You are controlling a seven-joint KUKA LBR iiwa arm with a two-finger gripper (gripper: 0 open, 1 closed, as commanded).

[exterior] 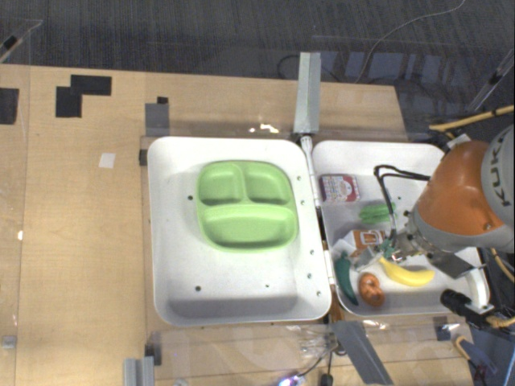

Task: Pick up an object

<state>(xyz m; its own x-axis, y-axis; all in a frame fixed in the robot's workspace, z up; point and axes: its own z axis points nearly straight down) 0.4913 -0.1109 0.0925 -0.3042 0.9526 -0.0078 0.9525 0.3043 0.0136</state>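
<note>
While the grey arm (pixel 471 195) with its glossy orange band leans in from the right edge, its gripper (pixel 396 250) sits low in the right bin (pixel 402 153), just above the curved yellow banana (pixel 409 276); whether it is open or closed cannot be told. Left of the banana lie a round reddish-brown fruit (pixel 370 288) and a dark green, long, bent piece (pixel 345 276). Higher up are a small flat packet (pixel 339 188) with a purple-and-white label, a green leafy-looking piece (pixel 373 213) and a small orange-brown carton (pixel 368 239). Over in the left bin (pixel 173 240), smooth white with rounded corners, rests a matte light-green tray (pixel 245 203) with three compartments. Both bins sit on a pale wooden table (pixel 72 232)
</note>
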